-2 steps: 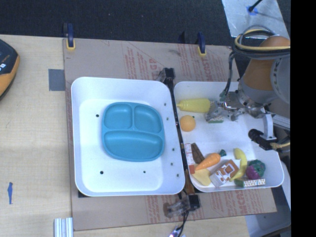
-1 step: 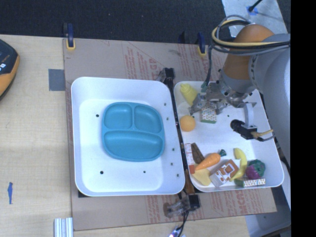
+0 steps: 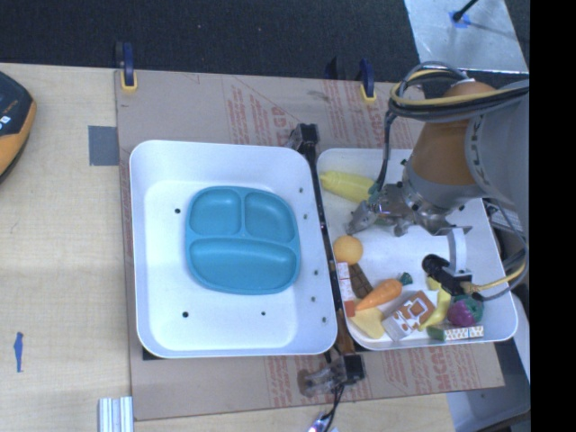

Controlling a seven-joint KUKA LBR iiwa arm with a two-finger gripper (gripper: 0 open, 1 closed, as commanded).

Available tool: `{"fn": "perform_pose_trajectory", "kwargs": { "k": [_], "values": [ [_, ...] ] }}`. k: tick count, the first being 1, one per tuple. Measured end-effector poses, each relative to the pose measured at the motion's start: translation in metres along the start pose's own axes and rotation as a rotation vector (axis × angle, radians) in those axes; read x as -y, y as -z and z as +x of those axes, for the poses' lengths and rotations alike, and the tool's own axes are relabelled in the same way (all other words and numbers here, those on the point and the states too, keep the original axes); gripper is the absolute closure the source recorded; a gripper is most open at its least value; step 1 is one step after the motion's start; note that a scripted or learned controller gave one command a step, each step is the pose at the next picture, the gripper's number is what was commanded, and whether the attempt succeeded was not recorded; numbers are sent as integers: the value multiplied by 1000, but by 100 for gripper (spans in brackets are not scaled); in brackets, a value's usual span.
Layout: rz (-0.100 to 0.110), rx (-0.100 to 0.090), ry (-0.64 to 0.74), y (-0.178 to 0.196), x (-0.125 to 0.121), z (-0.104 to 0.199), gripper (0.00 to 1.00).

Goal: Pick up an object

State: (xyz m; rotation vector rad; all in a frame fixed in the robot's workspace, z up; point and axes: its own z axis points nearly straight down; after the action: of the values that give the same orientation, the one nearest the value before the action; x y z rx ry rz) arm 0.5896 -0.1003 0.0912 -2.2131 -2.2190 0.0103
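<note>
Cardboard [image 3: 270, 106] covers the middle of the wooden table [image 3: 63, 241], and two white bins sit on it side by side. The left bin [image 3: 153, 241] holds a blue divided plate [image 3: 241, 239], lying flat near its centre. The grey arm [image 3: 490, 151] reaches over the right bin [image 3: 499, 241] from the right, and its gripper [image 3: 382, 223] hangs above the upper middle of that bin. As far as the slant shows, its fingers [image 3: 362, 218] stand apart with only bare bin floor between them. A yellow corn cob [image 3: 346, 184] lies just beside them, up and to the left, against the bin's far-left corner. An orange ball [image 3: 348, 248] rests near them, lower and to the left, by the bin's left wall. Well apart, along the near edge, a carrot [image 3: 378, 295], a small printed carton [image 3: 409, 313], a banana [image 3: 438, 309] and a purple bunch of grapes [image 3: 463, 311] crowd together.
</note>
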Motion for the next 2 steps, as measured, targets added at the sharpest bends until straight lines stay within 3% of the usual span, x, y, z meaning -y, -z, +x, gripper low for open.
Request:
{"fn": "perform_pose_trajectory", "kwargs": {
  "k": [1, 2],
  "values": [
    [-9, 1, 2, 1, -30, 4, 0],
    [24, -4, 5, 0, -62, 5, 0]
  ]
}}
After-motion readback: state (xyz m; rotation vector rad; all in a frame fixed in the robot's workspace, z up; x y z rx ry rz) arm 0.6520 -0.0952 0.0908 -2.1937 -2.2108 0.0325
